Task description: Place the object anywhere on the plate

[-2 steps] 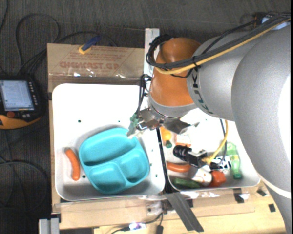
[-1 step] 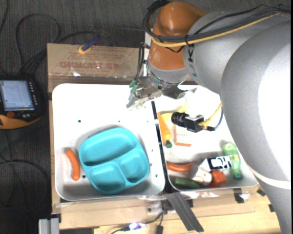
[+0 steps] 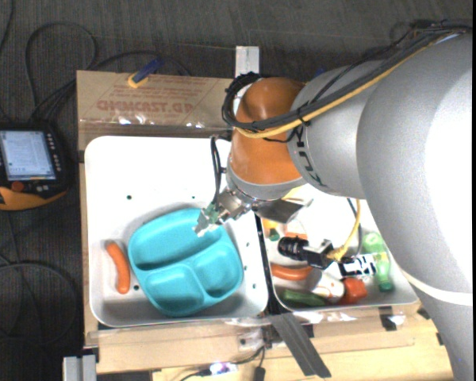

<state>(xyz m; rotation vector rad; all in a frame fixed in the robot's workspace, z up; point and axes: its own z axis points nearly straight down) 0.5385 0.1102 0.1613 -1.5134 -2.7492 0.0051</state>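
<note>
Camera view shows the gripper over the blue plate's rim, its jaws' state unclear, and the small rigid-looking orange sausage nearby probably lifts easily, pinched mid-length.

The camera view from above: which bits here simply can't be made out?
- Gripper over the blue plate: too small to tell what it holds, if anything.
- Right bin: much of it covered by the arm.
- Items by the green bottle: cluttered, hard to identify.

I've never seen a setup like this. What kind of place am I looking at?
Probably a robotics lab or test bench. A big grey arm reaches over two white bins, a handheld control pendant lies on the carpet, and loose cables run about.
</note>
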